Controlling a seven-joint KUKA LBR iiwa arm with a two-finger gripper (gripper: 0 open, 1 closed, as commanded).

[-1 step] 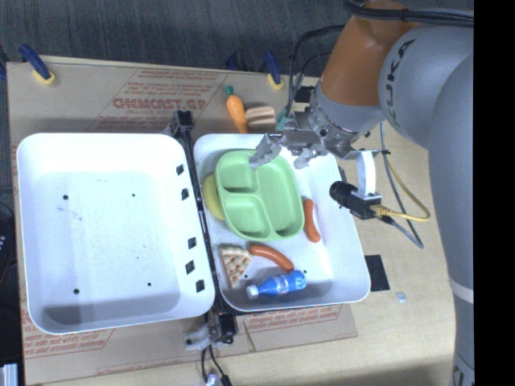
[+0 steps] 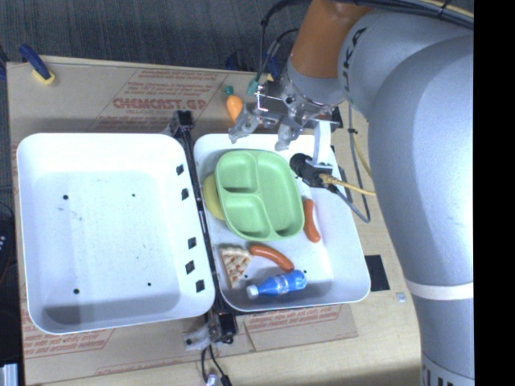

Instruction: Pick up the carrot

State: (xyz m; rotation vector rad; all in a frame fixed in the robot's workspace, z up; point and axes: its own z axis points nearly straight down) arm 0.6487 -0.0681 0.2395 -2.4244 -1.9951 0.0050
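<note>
Currently we list: two-finger metal gripper (image 2: 262, 135), fingers spread apart and empty, hanging over the right white plastic bin's (image 2: 354, 252) far rim. Small orange carrot (image 2: 233, 107) lies beyond that rim on the cardboard sheet (image 2: 153, 95), beside the gripper, presumably pre-grasp.
</note>
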